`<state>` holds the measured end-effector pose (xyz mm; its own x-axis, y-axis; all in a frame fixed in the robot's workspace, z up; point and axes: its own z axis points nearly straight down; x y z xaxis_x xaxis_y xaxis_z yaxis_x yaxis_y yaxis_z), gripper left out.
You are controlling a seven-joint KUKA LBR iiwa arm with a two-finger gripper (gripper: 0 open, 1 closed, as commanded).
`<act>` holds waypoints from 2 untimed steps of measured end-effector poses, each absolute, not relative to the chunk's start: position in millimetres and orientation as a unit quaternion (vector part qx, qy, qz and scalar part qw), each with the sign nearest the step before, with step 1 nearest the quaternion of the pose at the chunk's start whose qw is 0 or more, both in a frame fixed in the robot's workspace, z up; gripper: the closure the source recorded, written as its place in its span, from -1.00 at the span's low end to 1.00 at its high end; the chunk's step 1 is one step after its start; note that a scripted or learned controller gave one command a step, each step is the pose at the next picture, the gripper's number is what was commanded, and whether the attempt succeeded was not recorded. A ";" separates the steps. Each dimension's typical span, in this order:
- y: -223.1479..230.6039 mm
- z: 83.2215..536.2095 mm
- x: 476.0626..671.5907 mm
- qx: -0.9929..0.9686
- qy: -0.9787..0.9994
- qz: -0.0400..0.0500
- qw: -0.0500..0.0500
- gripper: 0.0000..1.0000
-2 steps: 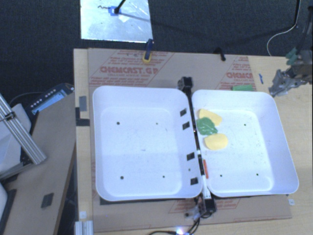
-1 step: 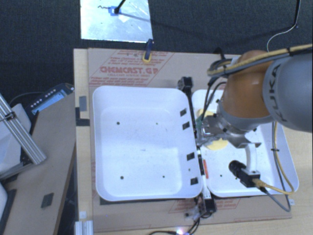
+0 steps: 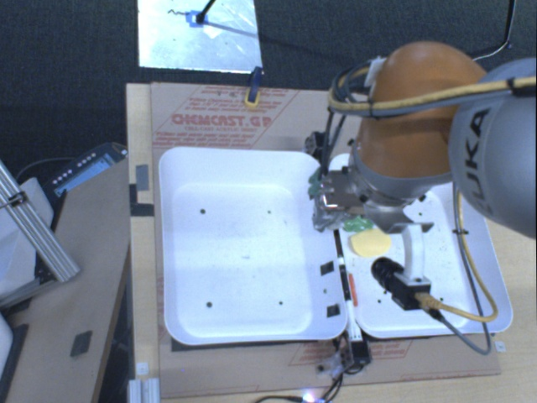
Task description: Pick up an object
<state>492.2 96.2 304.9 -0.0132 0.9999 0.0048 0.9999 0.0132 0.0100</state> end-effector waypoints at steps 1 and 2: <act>11.5 344.0 487.6 0.709 0.705 0.002 0.003 1.00; -57.5 414.7 497.5 0.709 0.705 0.003 0.005 1.00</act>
<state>497.5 -57.5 414.7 0.0052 1.0000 -0.0030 0.9999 -0.0051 0.0112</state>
